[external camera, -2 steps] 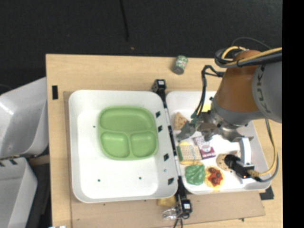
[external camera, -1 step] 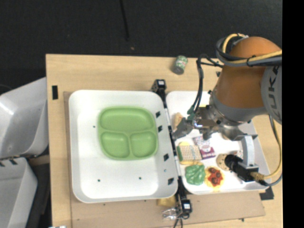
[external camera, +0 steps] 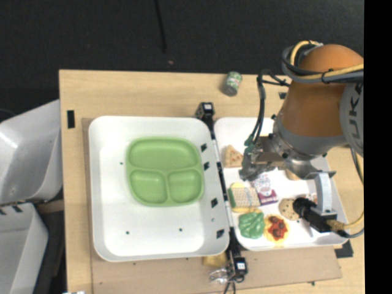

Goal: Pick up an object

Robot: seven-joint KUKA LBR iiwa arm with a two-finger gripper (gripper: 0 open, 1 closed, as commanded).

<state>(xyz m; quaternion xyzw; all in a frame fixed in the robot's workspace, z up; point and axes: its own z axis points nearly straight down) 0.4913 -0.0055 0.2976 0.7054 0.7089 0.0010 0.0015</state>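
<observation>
As the arm reaches in from the right, you have its pincer (external camera: 251, 166) low over the right bin (external camera: 240, 127), and you cannot tell from this angle whether it is apart or together, nor whether it grips anything. Count two white bins side by side on the surface (external camera: 135, 90). The left bin (external camera: 110, 225) holds one green plate (external camera: 165, 170) with three compartments, one wide across the top of the view and two smaller below it. The right bin holds six small things you can count. One tan wedge (external camera: 233, 156) sits just left of the pincer. One yellow ridged block (external camera: 243, 196) and one purple-and-white packet (external camera: 265, 193) lie side by side just below it. One round cookie (external camera: 286, 208), one green leafy piece (external camera: 251, 224) and one red-and-yellow piece (external camera: 277, 228) sit toward the lower wall, the last two touching. One greyish-green can (external camera: 232, 83) lies alone on the surface above the bins.
</observation>
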